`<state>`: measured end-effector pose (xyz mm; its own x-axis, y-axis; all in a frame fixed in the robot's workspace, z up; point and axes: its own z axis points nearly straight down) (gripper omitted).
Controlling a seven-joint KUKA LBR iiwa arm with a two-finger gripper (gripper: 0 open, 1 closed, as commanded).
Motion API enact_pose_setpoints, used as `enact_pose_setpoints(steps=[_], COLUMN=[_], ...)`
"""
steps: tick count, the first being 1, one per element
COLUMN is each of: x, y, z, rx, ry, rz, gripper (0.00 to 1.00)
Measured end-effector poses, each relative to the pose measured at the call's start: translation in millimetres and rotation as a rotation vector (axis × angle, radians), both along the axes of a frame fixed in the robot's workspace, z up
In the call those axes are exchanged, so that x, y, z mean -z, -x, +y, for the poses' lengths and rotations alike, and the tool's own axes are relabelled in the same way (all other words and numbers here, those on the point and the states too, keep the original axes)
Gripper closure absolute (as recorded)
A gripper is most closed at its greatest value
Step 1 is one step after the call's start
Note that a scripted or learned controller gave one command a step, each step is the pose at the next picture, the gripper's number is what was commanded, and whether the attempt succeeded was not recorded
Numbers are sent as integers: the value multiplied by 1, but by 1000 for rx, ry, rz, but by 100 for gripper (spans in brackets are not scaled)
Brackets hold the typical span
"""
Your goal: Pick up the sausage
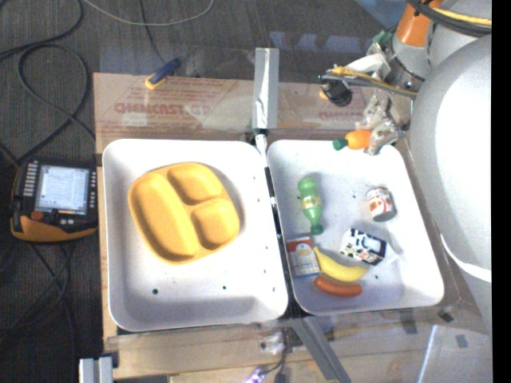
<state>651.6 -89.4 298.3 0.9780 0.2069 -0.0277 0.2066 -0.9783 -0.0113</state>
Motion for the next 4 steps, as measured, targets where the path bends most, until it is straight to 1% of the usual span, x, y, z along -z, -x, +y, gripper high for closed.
enact_pose_setpoints(steps=[4], x=[-19], y=[-2], z=[-1], rx=[-3], ry=[-9], rz=[31], gripper=[100])
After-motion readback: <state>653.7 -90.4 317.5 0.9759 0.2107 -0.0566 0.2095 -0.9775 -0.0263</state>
